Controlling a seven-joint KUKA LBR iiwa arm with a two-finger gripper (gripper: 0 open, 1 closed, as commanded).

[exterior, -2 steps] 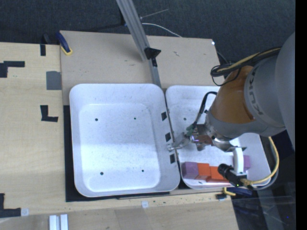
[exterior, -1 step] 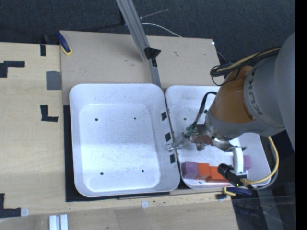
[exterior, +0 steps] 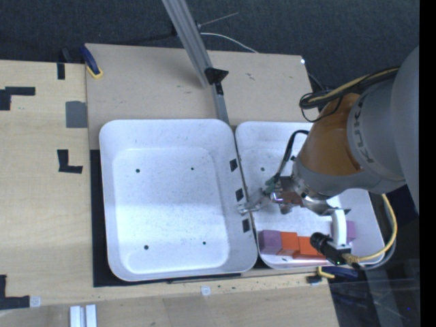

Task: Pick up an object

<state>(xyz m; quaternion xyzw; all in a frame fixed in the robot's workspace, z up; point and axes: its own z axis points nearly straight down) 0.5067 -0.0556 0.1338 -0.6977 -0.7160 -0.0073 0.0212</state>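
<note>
Hand low in the right bin, blocks nearer the camera

The hand (exterior: 262, 201) hangs by the right bin's (exterior: 272, 136) left wall; its grip cannot be told. A purple block (exterior: 271, 240) and an orange block (exterior: 294, 245) touch at the near edge, near the hand. The arm (exterior: 354, 142) hides the bin's right part.

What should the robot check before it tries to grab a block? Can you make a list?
1. Blocks to grab in the right white bin: ok; a purple block and an orange block lie at its near edge.
2. Pincer over a block: not ok; it sits by the bins' shared wall, beyond the blocks.
3. Pincer open: cannot tell.
4. Blocks apart enough: not ok; they touch.
5. Something already held: cannot tell.
</note>
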